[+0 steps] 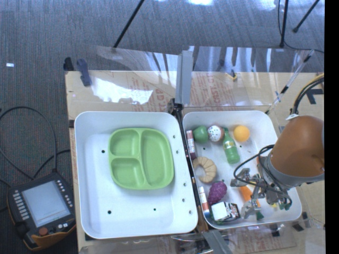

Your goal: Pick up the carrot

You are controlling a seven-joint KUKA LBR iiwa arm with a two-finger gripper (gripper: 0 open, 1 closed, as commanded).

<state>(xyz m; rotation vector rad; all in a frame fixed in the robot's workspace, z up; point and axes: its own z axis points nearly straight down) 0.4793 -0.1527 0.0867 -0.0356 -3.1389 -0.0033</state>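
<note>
Bins sit side by side on the bench: the left bin [87, 142] carries a green divided plate [141, 158] with three compartments, and the right bin [265, 121] carries the toy food. Along the far side of the right bin lie a green ball-shaped fruit [201, 134], a white speckled ball [215, 133], a green bottle [230, 151] and an orange fruit [241, 134]. Nearer the middle rests a tan ring-shaped pastry [205, 169], with a purple bunch of grapes [217, 191] below it and a small white-and-black box [224, 211] at the near edge. Two slim tubes lie against the bin's left wall, too small to identify. The carrot [245, 192] shows as a small orange piece at the near right of the right bin, just beside the gripper [258, 197]; most of it is covered by the wrist hardware and cables, so its full shape and lie cannot be made out (a spot of green just below the gripper may be its top). The arm's orange band [299, 146] bulks over the bin's right side and hides the wall beneath it. Whether the gripper is spread, closed or grasping the carrot cannot be told from this angle. A teach pendant [42, 208] lies on the floor at the lower left, its cable looping away.
</note>
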